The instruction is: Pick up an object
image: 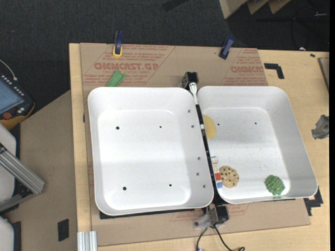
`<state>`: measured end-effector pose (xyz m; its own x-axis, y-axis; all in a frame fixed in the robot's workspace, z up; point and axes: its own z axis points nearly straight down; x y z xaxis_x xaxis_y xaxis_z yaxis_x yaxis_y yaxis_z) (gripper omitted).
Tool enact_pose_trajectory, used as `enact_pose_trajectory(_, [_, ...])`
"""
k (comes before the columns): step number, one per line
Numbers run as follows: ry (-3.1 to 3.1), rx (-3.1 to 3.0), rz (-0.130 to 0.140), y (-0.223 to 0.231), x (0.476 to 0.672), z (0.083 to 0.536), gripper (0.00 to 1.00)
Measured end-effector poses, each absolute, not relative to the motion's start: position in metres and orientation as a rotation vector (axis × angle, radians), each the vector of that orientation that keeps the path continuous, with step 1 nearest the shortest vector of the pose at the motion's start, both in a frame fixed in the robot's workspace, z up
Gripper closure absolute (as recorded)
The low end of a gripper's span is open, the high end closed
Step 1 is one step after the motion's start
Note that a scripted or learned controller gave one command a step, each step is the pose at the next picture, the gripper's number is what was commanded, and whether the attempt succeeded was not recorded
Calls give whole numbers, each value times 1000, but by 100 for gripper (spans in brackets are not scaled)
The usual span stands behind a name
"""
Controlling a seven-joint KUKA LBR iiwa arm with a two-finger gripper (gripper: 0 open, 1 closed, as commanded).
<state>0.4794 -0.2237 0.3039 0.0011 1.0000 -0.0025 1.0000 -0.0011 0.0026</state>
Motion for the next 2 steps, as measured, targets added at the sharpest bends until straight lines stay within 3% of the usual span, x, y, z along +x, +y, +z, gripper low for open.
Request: enact_pose_trajectory(2, [2219, 2218, 1, -224, 480, 311, 100])
